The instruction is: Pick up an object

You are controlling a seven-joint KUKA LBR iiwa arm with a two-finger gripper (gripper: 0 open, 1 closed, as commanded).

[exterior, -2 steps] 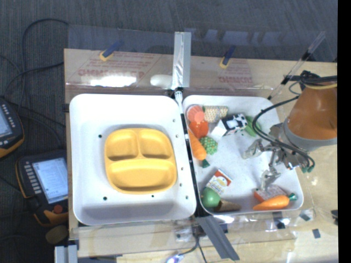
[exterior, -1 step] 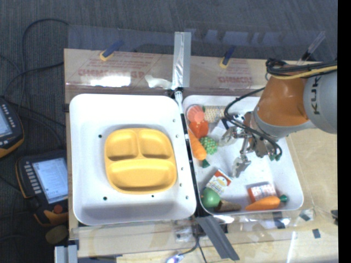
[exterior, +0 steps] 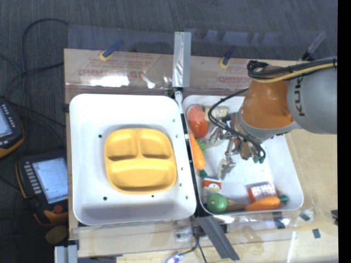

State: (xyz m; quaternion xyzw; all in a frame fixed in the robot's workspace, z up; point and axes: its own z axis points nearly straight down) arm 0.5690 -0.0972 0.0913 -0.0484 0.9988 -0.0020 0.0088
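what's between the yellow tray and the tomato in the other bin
In the camera view, between the yellow tray and the tomato: bare white floor, then the two bins' adjoining rims.

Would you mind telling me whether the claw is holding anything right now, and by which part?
Nothing appears held: the claw hangs over bare floor of the right bin, nothing between its tips.

- Two white bins: left bin [exterior: 82, 147], right bin [exterior: 290, 174].
- One yellow tray [exterior: 141, 159] in the left bin.
- Two carrots: one [exterior: 196, 153] at the right bin's left wall, one [exterior: 265, 203] near its front.
- One tomato [exterior: 198, 120].
- One lime [exterior: 217, 203].
- One small red packet [exterior: 261, 191].
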